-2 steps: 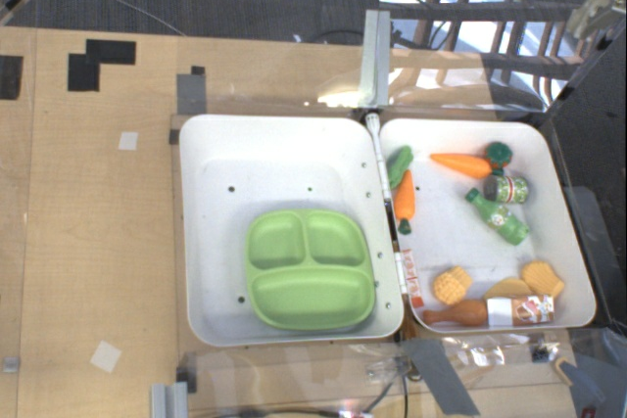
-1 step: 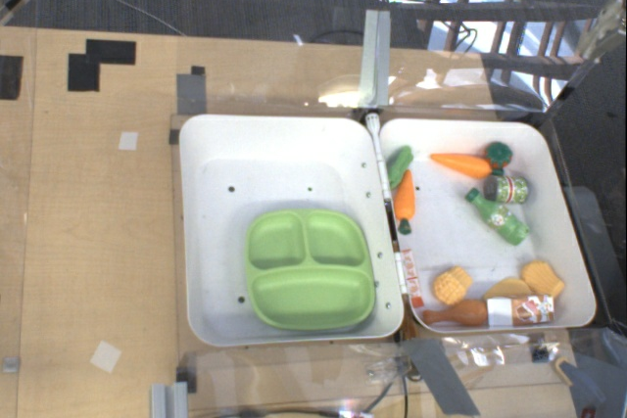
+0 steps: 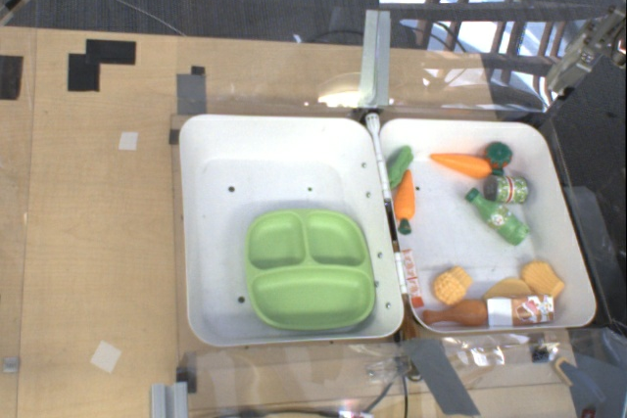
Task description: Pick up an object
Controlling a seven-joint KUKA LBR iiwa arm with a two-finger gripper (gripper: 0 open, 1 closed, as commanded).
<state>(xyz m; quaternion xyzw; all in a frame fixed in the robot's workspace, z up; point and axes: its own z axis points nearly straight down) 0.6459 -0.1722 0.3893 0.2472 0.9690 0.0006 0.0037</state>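
Note:
The right bin [image 3: 563, 171] holds several toy foods. A carrot with a green top [image 3: 462, 164] lies near the bin's back. A smaller carrot [image 3: 404, 197] and a green pod [image 3: 398, 162] rest against the divider. A green bottle [image 3: 499, 218] lies next to a small can [image 3: 510, 189]. At the front are a yellow corn piece [image 3: 451, 285], a tan cracker [image 3: 543, 277] and a brown sauce bottle [image 3: 495, 311] on its side. My gripper [image 3: 586, 52] hangs at the upper right, beyond the bin's back corner and apart from every object.
The left bin [image 3: 211, 162] bears a green divided plate [image 3: 311, 269] in its front half. A metal frame [image 3: 470, 15] stands behind the right bin, close to the gripper. Bare wooden bench [image 3: 88, 240] stretches to the left.

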